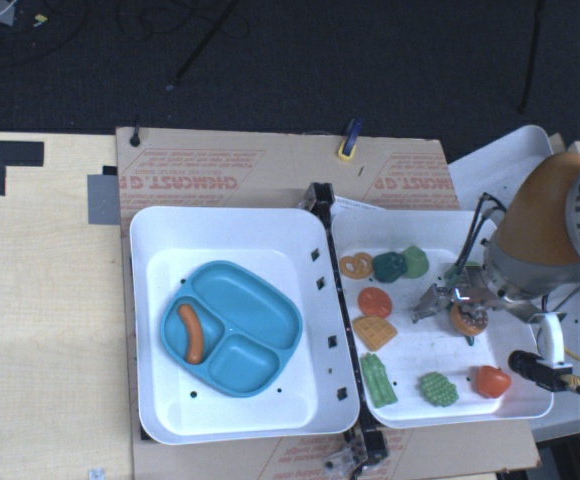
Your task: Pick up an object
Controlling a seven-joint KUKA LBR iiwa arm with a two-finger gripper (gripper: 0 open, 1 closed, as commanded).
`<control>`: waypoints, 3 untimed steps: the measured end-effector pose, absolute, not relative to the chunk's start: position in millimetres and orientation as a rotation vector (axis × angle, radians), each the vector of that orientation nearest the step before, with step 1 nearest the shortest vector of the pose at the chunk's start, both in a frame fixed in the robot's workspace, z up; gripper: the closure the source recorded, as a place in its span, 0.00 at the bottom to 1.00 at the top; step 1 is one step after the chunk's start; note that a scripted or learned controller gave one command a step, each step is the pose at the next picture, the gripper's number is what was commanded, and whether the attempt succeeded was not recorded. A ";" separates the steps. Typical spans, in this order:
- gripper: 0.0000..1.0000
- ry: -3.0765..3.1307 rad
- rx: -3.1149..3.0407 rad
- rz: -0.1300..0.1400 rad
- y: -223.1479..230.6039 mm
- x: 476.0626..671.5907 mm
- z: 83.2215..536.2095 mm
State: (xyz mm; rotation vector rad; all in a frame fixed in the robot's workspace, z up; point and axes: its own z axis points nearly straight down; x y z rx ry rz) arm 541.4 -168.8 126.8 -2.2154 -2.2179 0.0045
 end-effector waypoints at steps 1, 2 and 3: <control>0.00 -2.228 -2.243 -0.005 -175.2 545.5 107.2; 1.00 -2.222 -2.252 -0.004 -177.6 545.3 116.3; 1.00 -2.223 -2.220 -0.001 -171.7 542.0 175.6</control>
